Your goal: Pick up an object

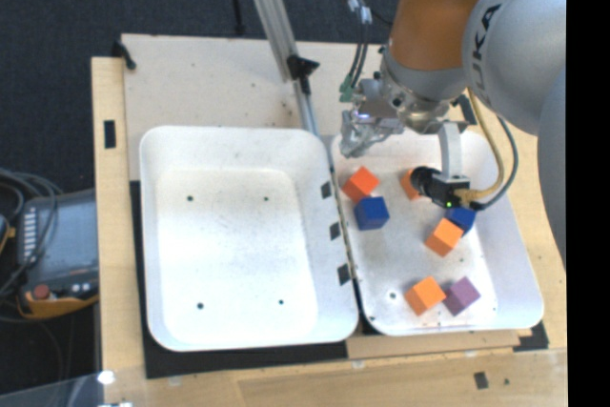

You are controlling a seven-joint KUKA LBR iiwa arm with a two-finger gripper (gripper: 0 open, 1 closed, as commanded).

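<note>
Several small cubes lie in the right bin (515, 300). An orange cube (361, 183) and a blue cube (373, 213) sit close together near the bin's left wall. Another orange cube (411, 183) is partly hidden behind a black part on the arm. A blue cube (462, 219) touches an orange cube (443, 237) further right. An orange cube (426, 295) and a purple cube (462, 295) rest near the front. My gripper (355, 140) hangs over the bin's back left corner, just behind the first orange cube, with nothing seen in it.
The left bin (152, 205) stands beside the right one, sharing a middle wall (341, 234). A slanted metal pole (272, 14) rises behind the bins. The large grey and orange arm (457, 24) overhangs the right bin's back.
</note>
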